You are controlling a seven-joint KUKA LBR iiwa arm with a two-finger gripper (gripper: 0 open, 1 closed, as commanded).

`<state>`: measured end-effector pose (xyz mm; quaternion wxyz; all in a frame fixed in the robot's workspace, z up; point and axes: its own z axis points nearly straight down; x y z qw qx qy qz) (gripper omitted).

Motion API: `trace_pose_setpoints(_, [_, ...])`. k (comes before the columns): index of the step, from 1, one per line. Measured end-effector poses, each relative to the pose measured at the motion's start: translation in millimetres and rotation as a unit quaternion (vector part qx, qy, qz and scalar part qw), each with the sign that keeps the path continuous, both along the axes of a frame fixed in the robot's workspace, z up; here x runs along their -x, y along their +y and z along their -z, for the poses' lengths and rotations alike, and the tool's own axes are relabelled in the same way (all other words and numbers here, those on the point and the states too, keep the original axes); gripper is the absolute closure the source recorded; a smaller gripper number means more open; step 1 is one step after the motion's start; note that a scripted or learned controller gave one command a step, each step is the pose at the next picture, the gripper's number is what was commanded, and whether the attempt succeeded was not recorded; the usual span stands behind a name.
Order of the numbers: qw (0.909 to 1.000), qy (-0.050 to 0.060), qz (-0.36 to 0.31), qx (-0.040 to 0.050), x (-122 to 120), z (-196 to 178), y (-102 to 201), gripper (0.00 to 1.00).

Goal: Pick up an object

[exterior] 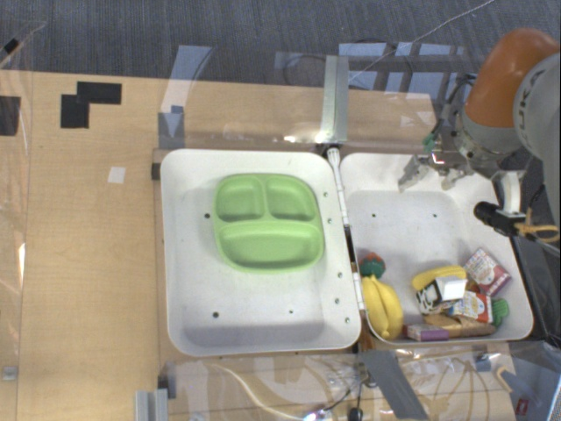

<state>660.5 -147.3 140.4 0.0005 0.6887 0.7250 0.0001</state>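
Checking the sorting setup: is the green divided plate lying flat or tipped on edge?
Flat. The green divided plate lies face-up on the left bin's floor, all three compartments open to the camera.

No lettering can be read; the printing on the small packets is too blurred

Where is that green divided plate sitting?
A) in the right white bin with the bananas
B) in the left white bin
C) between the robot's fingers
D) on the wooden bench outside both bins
B: the green divided plate lies flat in the left white bin, apart from the bananas in the right bin.
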Motion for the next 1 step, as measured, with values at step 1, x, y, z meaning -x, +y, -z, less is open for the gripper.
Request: trace_pose_setpoints(1, [0.9943,-0.002,0.107,-0.0003,-9.0,-60.3,-7.8,0.0])
